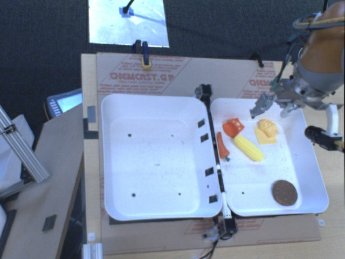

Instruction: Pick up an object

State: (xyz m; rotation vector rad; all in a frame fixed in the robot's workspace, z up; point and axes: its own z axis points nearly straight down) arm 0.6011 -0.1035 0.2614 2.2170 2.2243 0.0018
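The right bin (310, 171) holds a red pepper piece (233, 127), an orange-red carrot (222, 145) along its left wall, a yellow corn cob (248, 148), a yellow cheese-like wedge (266, 131) and a brown round cookie (284, 192). My gripper (272, 108) hangs over the bin's far edge, just above and behind the yellow wedge. Its fingers are spread open with nothing between them.
The left bin (156, 155) lies beside the right one, with a black-clipped divider (211, 144) between them. A cardboard sheet (178, 74) lies under both bins. A shiny plate (128, 15) sits at the back.
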